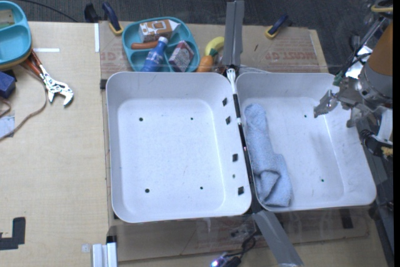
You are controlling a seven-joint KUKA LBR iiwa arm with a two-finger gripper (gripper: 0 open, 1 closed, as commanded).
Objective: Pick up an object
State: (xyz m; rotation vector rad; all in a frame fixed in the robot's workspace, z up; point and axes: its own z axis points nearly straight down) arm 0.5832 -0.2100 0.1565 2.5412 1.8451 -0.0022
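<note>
A pale blue-grey cloth [265, 159] lies crumpled lengthwise along the left wall of the right bin [331, 197], its bunched end toward the front. My gripper [336, 113] hangs over the bin's right side near the back, well to the right of the cloth and apart from it. Its fingers [322, 106] are spread open with nothing between them. The arm's orange band [382, 50] shows at the right edge.
The left bin [115, 153] stands beside the right one, with a grey divider post [234, 28] behind them. At the back lie a teal tray [134, 53] of small items and a banana [214, 45]. A wrench [55, 87] lies on the bench to the left.
</note>
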